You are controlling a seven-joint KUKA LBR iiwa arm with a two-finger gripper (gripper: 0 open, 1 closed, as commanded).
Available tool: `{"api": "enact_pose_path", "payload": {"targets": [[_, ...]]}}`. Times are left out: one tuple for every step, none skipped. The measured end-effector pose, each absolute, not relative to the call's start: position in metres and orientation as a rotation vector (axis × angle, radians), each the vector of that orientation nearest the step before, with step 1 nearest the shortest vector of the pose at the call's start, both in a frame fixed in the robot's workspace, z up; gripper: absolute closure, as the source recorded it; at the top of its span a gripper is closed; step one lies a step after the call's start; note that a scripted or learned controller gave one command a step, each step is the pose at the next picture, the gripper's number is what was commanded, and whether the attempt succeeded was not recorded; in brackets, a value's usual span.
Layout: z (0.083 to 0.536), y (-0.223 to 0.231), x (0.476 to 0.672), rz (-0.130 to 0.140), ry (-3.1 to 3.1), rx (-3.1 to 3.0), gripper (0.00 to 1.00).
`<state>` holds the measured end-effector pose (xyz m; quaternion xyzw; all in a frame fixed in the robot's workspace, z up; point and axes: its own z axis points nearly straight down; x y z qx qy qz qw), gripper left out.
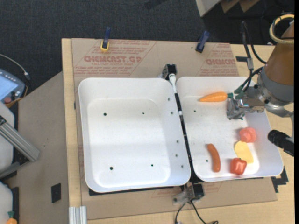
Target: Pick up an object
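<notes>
Nearby, carrot (213,97) just beside tool (236,111), its finger state unclear.

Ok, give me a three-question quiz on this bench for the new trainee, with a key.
1. True or false: the carrot lies in the left bin.
2. Which item lies nearest the gripper? A) sausage B) carrot C) red pepper
3. Fill in: the yellow piece lies between the pink item and the ____.

Key: 1 false, it lies in the right bin; 2 B; 3 red pepper.
</notes>
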<state>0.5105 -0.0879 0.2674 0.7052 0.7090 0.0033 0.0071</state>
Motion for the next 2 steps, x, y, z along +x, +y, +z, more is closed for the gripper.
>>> {"api": "enact_pose_path", "payload": {"targets": [[0.277,-0.088,0.511,0.012,2.216,2.203,1.00],[0.287,-0.088,0.512,0.012,2.216,2.200,1.00]]}}
